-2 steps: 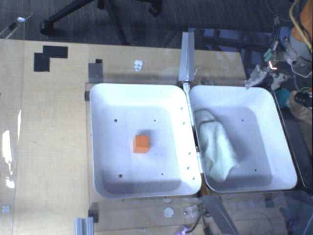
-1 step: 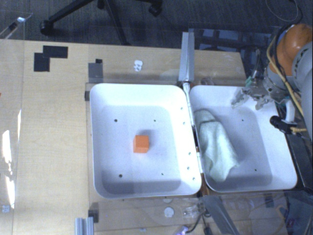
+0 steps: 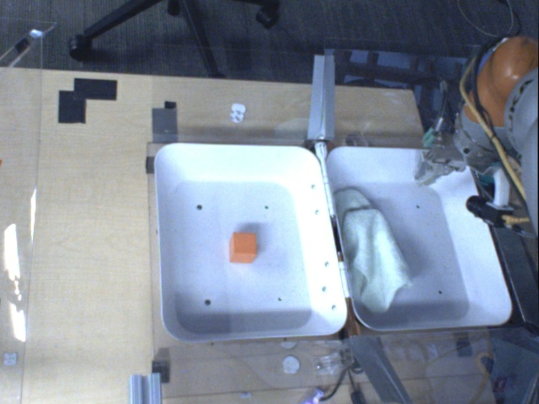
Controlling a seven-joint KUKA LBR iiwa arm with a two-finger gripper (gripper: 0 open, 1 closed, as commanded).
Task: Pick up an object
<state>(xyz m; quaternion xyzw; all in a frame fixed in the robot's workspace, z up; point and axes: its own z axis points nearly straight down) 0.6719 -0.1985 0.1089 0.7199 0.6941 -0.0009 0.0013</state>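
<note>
Claw [image 3: 438, 160] sits over the back right corner of the right bin [image 3: 480, 310], just above the rim — can't tell how far open it is, the tips are a pale blur against the white wall. Nothing visibly between them. Grey arm [image 3: 514, 99] with its orange band comes in from the right edge, cables looped alongside.

Right bin holds a crumpled white cloth [image 3: 373, 249], lying along its left wall from near the back to near the front corner. Cloth is well apart from the claw.

Left bin [image 3: 181, 310] holds one small orange cube [image 3: 243, 247], roughly mid-floor, slightly toward the front, clear of all walls. Small dark dots mark the floors of both bins.

Bins sit side by side, rims touching, on a light wood bench [image 3: 84, 251]. A metal bar [image 3: 321, 99] runs back from the seam between the bins. Black tape patches [image 3: 82, 98] near the bench's back left corner; a small white object [image 3: 238, 113] behind the left bin — too small to identify. No readable writing or labels anywhere.

Behind the bench — dark carpet and a black office chair base [image 3: 181, 2].
</note>
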